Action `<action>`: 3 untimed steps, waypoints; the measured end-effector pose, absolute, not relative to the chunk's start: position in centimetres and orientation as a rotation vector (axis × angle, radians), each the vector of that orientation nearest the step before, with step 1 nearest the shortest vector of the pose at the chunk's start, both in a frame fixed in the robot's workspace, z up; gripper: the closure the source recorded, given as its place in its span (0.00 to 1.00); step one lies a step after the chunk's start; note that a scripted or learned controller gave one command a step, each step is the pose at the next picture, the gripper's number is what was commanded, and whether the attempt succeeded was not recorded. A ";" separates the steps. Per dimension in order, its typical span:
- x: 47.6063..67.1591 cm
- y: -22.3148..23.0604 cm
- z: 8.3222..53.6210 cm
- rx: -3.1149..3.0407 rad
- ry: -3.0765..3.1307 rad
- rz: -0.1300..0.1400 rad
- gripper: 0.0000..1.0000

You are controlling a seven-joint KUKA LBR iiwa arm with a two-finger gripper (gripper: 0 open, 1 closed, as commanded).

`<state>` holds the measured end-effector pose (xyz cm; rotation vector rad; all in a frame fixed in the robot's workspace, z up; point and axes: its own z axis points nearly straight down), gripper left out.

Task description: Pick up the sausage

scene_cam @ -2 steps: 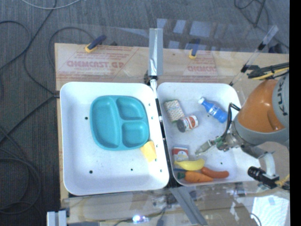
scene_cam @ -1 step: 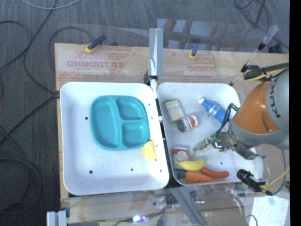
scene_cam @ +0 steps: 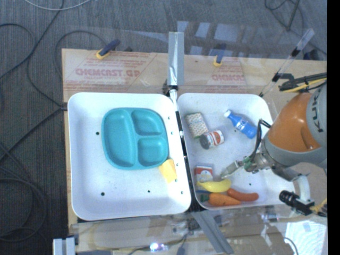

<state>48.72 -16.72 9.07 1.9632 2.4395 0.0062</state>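
The sausage (scene_cam: pixel 243 196) is seen lying at the front edge of the right bin (scene_cam: pixel 265 106), beside a carrot (scene_cam: pixel 223 200) and a banana (scene_cam: pixel 214 185). The fingers (scene_cam: pixel 230 169) are held just above it, apart from it; their spread cannot be told.

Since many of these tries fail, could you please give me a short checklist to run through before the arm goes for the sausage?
1. Sausage in view, lying at the near edge of the right bin: ok.
2. Top of the sausage uncovered: ok.
3. Room around it: not ok; the carrot lies close on its left, the banana just above that.
4. Gripper over the sausage: not ok; it sits above and left of it, nearer the banana.
5. Fingers free of any item: cannot tell.
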 end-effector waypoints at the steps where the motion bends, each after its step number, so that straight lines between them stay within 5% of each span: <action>1: 49.0 -17.0 9.1 2.423 1.978 0.018 0.00; 3: 48.7 -18.0 9.1 2.132 2.295 0.006 0.00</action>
